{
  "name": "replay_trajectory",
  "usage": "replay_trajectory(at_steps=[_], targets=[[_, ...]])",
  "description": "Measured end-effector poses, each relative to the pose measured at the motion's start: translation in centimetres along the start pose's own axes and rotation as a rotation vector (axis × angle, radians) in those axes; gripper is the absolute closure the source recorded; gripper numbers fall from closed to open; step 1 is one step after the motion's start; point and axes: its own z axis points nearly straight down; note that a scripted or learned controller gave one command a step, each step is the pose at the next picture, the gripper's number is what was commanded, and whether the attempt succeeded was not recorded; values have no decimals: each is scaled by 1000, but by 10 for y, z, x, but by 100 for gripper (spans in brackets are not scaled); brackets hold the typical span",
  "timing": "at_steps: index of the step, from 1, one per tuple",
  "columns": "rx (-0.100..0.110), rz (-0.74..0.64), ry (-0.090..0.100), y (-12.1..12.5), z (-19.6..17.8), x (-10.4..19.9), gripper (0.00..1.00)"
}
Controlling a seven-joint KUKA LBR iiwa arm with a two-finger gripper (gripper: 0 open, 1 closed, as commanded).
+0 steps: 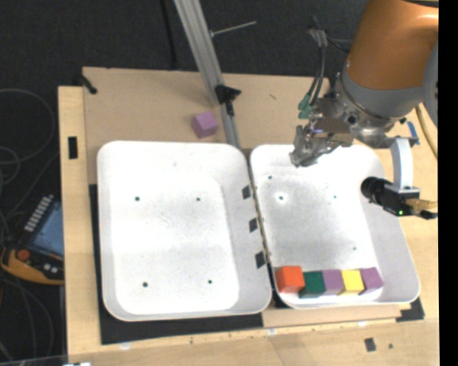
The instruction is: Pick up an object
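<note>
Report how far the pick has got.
Done: nothing yet; the orange block, green block, two purple blocks and yellow block sit in a row at the right bin's near edge. In hand: nothing visible; the gripper hangs over that bin's far edge. Left: move to a block, grasp and lift it.

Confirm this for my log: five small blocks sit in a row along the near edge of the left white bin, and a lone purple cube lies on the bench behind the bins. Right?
Not quite. The camera view shows the row of five small blocks along the near edge of the right white bin, not the left one. The lone purple cube does lie on the bench behind the bins.
</note>
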Motion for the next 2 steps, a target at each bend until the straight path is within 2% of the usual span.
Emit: replay_trajectory(at_steps=[1,2], targets=[[21,-8,2,-63,91,47,100],[9,-7,2,-59,76,44,100]])
